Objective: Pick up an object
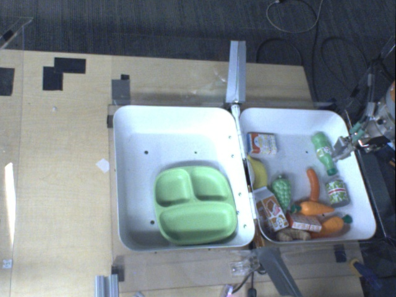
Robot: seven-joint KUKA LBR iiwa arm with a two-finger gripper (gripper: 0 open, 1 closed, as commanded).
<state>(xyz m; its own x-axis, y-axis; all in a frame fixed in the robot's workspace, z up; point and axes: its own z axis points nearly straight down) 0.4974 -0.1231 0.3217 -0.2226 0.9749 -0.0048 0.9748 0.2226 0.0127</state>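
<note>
Two carrots [318, 208], one green bottle [323, 153], one can [337, 191].

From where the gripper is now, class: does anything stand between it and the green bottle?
Nothing visible does. The gripper sits at the right bin's right rim, with the green bottle just to its left in the view. The can and sausage lie nearer the camera, off that line.

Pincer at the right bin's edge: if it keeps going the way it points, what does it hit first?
Most likely the green plastic bottle; the pincer points left toward it over the right white bin. Height is unclear, so it might pass above.
</note>
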